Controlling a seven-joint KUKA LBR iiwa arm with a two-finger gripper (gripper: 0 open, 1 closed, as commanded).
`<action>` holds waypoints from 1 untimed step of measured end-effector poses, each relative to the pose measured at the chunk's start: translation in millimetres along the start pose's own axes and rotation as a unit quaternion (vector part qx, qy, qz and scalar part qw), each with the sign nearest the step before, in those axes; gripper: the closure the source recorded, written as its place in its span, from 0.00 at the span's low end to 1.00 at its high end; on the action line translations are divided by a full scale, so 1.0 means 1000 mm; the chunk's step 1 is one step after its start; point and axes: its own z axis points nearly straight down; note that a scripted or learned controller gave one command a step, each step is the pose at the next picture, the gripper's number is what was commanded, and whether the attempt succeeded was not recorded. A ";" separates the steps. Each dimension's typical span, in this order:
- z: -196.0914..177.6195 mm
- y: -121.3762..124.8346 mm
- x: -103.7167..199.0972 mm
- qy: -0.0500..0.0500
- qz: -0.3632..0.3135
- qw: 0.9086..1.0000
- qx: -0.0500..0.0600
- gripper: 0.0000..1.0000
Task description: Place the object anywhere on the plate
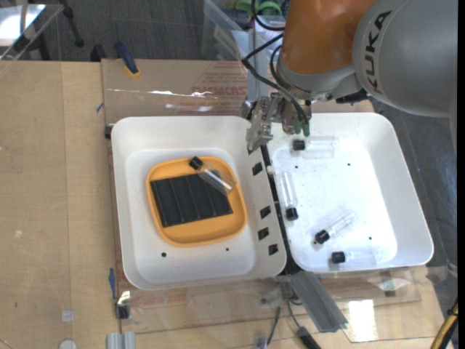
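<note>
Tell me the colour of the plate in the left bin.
Orange plate with a black ribbed centre, seen in the camera view.

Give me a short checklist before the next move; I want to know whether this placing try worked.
1. Tube lying on the plate: ok.
2. Plate sits inside the left bin: ok.
3. Claw away from the plate, above the bins' top edge: ok.
4. Claw carries something: cannot tell.
5. Four more tubes lie in the right bin: ok.
</note>
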 end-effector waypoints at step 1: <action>-0.011 0.039 0.002 -0.002 -0.042 0.999 -0.001 1.00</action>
